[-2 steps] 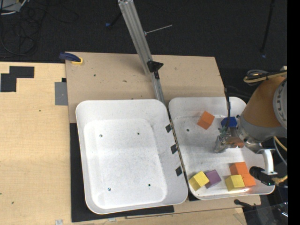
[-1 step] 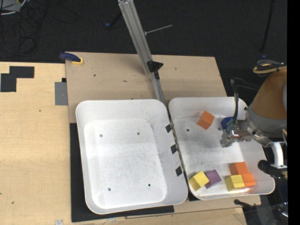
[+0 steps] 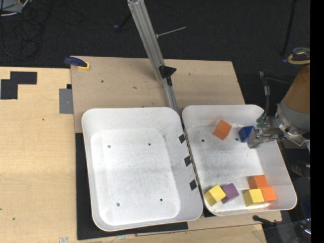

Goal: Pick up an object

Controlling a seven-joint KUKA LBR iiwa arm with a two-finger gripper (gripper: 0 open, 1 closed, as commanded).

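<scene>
1. Gripper (image 3: 254,138) sits low over the right bin (image 3: 273,156), near its right wall, just beside a blue block (image 3: 245,133); whether it is parted or closed on anything I cannot tell, the tip being small and dark against the block.
2. The blue block lies in the far right part of that bin, with an orange block (image 3: 221,129) near it toward the bin's middle.
3. Along the near edge lie a yellow block (image 3: 215,193) touching a purple block (image 3: 230,191), and at the near right corner a second yellow block (image 3: 253,196) packed against two orange ones (image 3: 262,186).
4. Judgement: the blue block is the likely target; centre over it, square to its faces, and descend fully before closing.
5. Risk: the bin wall is close, so an off-centre close could nudge the block away.
</scene>
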